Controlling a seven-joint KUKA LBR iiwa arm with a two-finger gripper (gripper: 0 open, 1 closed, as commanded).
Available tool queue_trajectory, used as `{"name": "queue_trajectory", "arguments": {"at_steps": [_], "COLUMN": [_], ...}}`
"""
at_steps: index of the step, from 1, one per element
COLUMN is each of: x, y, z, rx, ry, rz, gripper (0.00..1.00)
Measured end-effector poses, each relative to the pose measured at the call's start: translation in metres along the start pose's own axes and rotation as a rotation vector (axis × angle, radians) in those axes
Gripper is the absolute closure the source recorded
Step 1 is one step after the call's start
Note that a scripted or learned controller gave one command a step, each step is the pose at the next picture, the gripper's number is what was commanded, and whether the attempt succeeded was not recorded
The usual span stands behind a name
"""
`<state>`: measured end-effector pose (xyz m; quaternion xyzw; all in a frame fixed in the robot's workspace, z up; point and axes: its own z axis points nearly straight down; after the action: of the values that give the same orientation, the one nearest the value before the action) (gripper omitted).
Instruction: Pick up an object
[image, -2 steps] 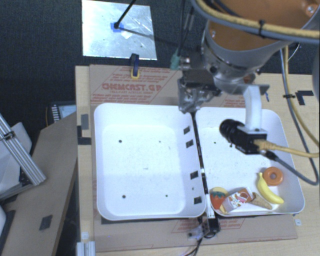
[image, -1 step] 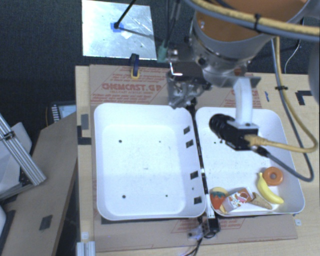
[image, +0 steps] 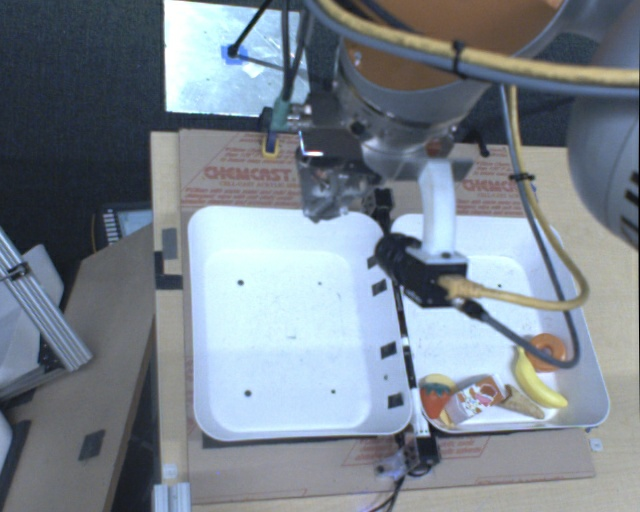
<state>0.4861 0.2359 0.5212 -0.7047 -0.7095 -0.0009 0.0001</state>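
Several small objects lie in the front right corner of the right bin (image: 500, 262): a yellow banana (image: 540, 380), an orange ring-shaped piece (image: 548, 347), an orange ball (image: 436, 393), a red and white packet (image: 473, 398) and a tan wedge (image: 521, 403). My gripper (image: 343, 196) hangs over the back edge of the bins near the divider, well behind those objects. The grey and orange wrist above hides most of it. A white and black block (image: 428, 265) with a yellow cable sticks out below the wrist over the right bin.
The left bin (image: 280, 330) sits beside the right one, with a black-clipped divider (image: 400, 340) between them. Both rest on a cardboard sheet (image: 230, 170). A yellow cable (image: 560, 290) loops over the right bin. Metal rails (image: 40, 310) stand at far left.
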Motion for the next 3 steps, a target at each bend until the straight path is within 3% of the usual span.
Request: {"name": "queue_trajectory", "arguments": {"at_steps": [1, 2, 3], "x": [-0.033, 0.0, -0.002], "y": [0.012, -0.001, 0.0], "z": [-0.014, 0.058, 0.054], "rx": [-0.002, 0.006, 0.0], "ry": [0.0, -0.003, -0.001], "rz": [0.008, 0.0, 0.004], "gripper": [1.0, 1.0, 0.0]}}
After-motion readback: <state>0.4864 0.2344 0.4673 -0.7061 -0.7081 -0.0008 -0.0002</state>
